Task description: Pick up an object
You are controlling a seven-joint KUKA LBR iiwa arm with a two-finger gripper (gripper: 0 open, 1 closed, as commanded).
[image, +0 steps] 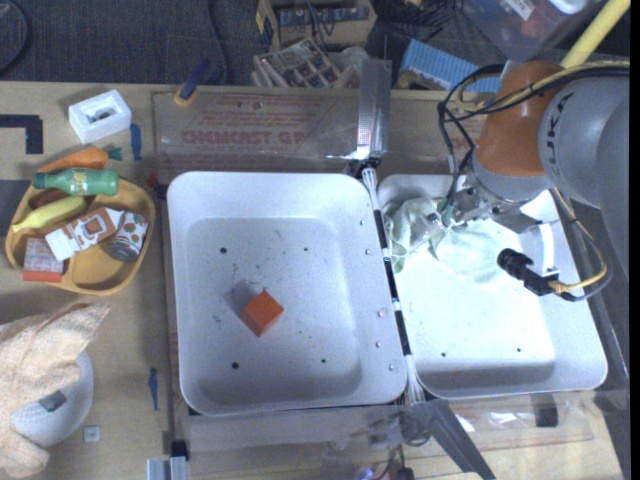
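Nearest the camera, the left bin (200, 208) holds an orange block (264, 312), lying a little left of the bin's middle on the flat floor, with a small grey piece (241, 295) touching its upper-left side. Nothing else crowds it; bare white floor lies on every side, and the sloped walls stand well apart from it, so a descent from above would have open room there.

The right bin (520, 368) is bare across its near half. Farther in, at its upper-left corner just beside the ridge where the two bins meet, lies a pale greenish crumpled cloth (408, 224). The arm (560, 128) hangs over that far part of the bin, and the hand (462, 211) sits low, close to the cloth's right edge. Whether its fingers are apart or together I cannot tell; they are too small and tangled with cables to read, and no object is visibly held.

By my judgement the pick is not yet done: both candidate objects rest in their bins. The cloth looks the nearer target, but it lies tight against the bin wall and the dividing ridge, leaving little clearance on that side.

Beyond, on the tabletop (60, 98), a yellow bowl (95, 278) of toy food sits left.
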